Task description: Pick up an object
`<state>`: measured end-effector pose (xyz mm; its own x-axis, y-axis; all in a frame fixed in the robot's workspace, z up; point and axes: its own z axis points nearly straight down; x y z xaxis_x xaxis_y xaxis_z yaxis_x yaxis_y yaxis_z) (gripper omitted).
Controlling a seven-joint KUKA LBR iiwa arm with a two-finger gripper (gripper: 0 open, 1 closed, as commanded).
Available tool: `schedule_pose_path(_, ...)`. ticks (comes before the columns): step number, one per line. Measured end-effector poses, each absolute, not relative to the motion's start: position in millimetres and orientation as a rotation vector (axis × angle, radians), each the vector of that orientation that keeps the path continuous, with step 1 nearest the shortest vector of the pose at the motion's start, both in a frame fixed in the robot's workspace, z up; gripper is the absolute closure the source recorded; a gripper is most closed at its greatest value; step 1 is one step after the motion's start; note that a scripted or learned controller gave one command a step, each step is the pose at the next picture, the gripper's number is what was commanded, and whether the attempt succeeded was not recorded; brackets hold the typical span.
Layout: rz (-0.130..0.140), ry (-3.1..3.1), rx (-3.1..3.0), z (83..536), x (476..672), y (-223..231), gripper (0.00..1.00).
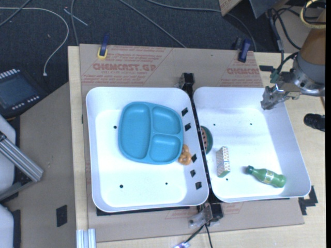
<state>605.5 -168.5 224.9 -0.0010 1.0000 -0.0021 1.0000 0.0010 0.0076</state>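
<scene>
Fingers of the gripper (270, 98) are too small and dark against the bin rim to be judged, so it cannot be told whether they are parted or closed; nothing is seen between them. The gripper is held over the far right corner of the right bin (243, 107), at its rim, and the grey arm (310, 61) is reached in from the right behind it.

Well apart from the gripper, in the near part of the same bin, a green bottle (266, 176) is laid on its side near the right wall. To its left a small patterned packet (223, 160) is seen, and farther left a round dark object (206, 139) is set against the divider between the bins.

In the left bin (103, 154) a blue divided plate (150, 132) is placed flat, with a small orange object (184, 155) touching its near right edge.

By judgement, the task is at its start: no object is lifted, all are resting on the bin floors, and a choice of target, a descent and a grasp are all left to be done. The bottle and the packet are judged the closest candidates.
</scene>
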Motion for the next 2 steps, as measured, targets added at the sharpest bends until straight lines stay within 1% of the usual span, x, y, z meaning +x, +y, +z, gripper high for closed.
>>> schedule_pose_path(1,0.007,2.218,2.215,280.0,607.0,-168.7,1.00)
schedule_pose_path(2,0.001,2.228,2.219,268.7,608.0,-122.8,1.00)
